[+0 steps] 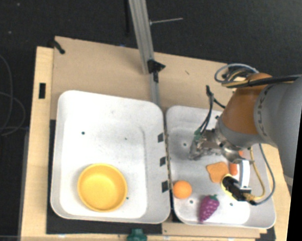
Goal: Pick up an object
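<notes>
From my seat the wrist hides most of what I need: the gripper hangs low over the middle of the right bin, pointing toward that bin's left edge, and the grey and orange bulk of the arm covers it so much that I cannot tell whether it is apart or together, nor see anything caught in it. Just beside it, toward the right edge, lies a flat orange piece; robot hardware cuts off its right side, so I can't make out its full outline. The clearer candidates sit along the near edge of the same bin: a small round orange ball, smooth and matte, close to the near left corner, and a purple bunch of grapes, knobbly with a short green stem, a little to its right and apart from it. In the left bin a shallow yellow bowl rests upright near the near edge. A green object sits on the bench's front edge, too small to identify.
</notes>
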### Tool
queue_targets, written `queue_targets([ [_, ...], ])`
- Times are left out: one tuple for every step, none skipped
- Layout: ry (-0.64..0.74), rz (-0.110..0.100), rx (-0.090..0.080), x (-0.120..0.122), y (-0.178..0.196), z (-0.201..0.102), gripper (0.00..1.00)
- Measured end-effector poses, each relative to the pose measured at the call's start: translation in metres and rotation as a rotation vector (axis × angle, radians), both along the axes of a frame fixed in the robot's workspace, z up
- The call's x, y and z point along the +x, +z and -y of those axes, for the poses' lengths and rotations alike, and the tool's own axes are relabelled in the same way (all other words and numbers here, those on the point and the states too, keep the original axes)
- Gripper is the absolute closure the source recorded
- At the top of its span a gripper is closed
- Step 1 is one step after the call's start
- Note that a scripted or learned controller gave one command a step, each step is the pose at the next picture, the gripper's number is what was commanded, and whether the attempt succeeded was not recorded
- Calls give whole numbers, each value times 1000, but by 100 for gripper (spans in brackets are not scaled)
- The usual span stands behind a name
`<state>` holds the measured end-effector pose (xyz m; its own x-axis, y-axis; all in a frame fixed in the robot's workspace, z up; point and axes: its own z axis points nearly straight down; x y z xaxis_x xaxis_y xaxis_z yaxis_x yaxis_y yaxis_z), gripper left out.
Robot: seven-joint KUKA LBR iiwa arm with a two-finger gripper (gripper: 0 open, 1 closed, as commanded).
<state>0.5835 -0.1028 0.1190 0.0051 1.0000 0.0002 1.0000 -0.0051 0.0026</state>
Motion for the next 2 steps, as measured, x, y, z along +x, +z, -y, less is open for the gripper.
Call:
queue_targets([
  [1, 1, -1, -8, 49, 0, 100],
  [1, 5, -2, -14, 103, 8, 100],
])
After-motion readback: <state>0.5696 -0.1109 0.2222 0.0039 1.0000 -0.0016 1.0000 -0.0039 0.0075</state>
